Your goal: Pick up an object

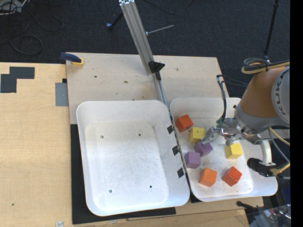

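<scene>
The left bin (125, 193) is sitting bare, offering open room. In the right bin (265, 188), seven cubes are clustering: orange cube (184, 123), yellow cube (196, 135), two purple ones. The gripper (211, 137) is hovering low over the upper purple cube (204, 148); whether the fingers are spread, I cannot tell. Best to be descending squarely, avoiding the touching yellow neighbour and the dividing rim.

Robotics lab: bench (118, 77), bins (123, 150) (floor cables (28, 37)).
</scene>
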Available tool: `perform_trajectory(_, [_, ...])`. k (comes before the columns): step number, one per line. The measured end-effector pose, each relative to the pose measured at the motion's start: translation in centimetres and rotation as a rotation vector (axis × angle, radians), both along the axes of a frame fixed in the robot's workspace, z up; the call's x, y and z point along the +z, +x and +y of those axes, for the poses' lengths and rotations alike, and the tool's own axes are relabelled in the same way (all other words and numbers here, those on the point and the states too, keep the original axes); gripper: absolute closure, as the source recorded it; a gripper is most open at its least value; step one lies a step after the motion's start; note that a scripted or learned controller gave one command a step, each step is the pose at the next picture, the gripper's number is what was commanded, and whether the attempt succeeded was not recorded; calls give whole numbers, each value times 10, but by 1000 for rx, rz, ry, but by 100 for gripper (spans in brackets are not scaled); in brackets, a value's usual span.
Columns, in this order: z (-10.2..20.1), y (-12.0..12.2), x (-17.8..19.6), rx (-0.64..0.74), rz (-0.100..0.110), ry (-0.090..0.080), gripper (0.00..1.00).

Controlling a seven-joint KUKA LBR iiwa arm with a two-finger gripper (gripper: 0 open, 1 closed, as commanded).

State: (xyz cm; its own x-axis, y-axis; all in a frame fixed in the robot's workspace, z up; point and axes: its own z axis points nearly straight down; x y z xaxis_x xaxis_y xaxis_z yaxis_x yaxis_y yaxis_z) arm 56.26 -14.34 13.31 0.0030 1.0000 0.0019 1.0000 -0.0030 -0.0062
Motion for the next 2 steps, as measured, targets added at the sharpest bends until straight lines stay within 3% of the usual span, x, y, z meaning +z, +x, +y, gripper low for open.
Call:
perform_trajectory(1, [-1,7,-11,4,-28,-6,0])
perform_trajectory(2, [-1,7,-4,-5,-25,-3,100])
